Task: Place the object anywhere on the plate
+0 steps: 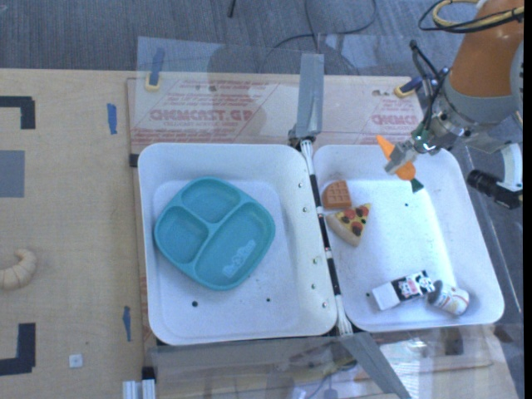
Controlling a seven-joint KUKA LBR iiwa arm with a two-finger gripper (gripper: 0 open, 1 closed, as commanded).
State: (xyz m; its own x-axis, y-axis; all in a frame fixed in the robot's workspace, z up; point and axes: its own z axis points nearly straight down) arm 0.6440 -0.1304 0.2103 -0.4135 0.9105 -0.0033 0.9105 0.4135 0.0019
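Orange carrot [393,158], apparently between fingers [402,158], long axis diagonal, plate [214,233] apart.

a robotics lab, this one — a plywood bench [66,181] marked with black tape corners [21,110] and blue tape strips [111,117], two white bins [166,322] clamped side by side under a clear acrylic sheet [208,106]. grey carpet [125,7] behind, loose black cables [341,7] trailing across it — and toy food in the bins, waffle [336,194] and pizza slice [351,223].

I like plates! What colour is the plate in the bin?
The plate is teal blue, seen in the camera view.
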